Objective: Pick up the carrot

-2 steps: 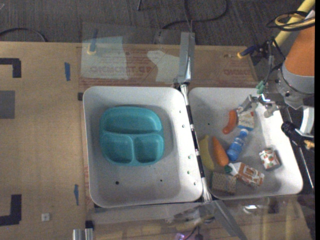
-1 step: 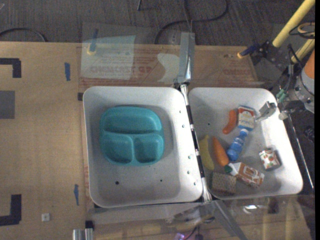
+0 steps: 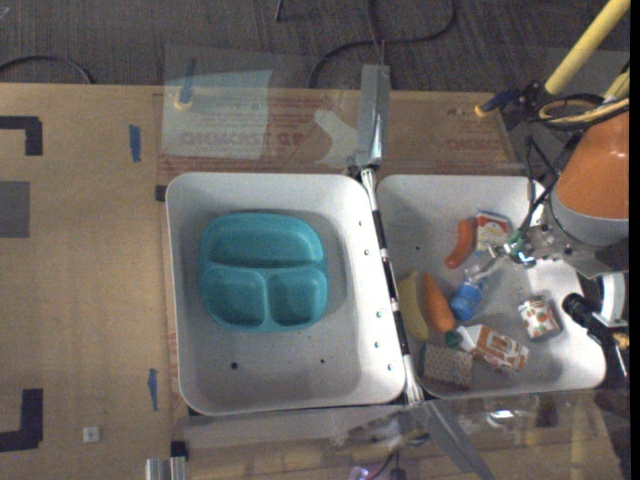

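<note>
Approach from above is what the step calls for, with the fingers set across the carrot's narrow width and lowered along its long axis, since neighbours crowd both sides.

Furthest left, a teal plastic plate with three compartments point(image 3: 263, 270) lies in the left white shallow bin point(image 3: 190, 368), well apart from the work. In the right white shallow bin point(image 3: 420, 203), a yellow curved piece, perhaps a banana point(image 3: 410, 306), lies against the left wall, touching or just beside the short orange carrot point(image 3: 437, 304), which lies lengthwise near the bin's left side. A dark textured square pad point(image 3: 447, 365) sits just below it. A small blue bottle point(image 3: 465, 299) is just beside the carrot's right flank and could be knocked or caught instead. Above, an orange-red sausage-shaped toy point(image 3: 459, 243) could be mistaken for the target. Printed small packets point(image 3: 498, 348) lie further right.

The two-finger gripper point(image 3: 515, 251) hangs over the bin's middle, right of the carrot; whether it is spread or closed cannot be told, the view being blurred there.
</note>
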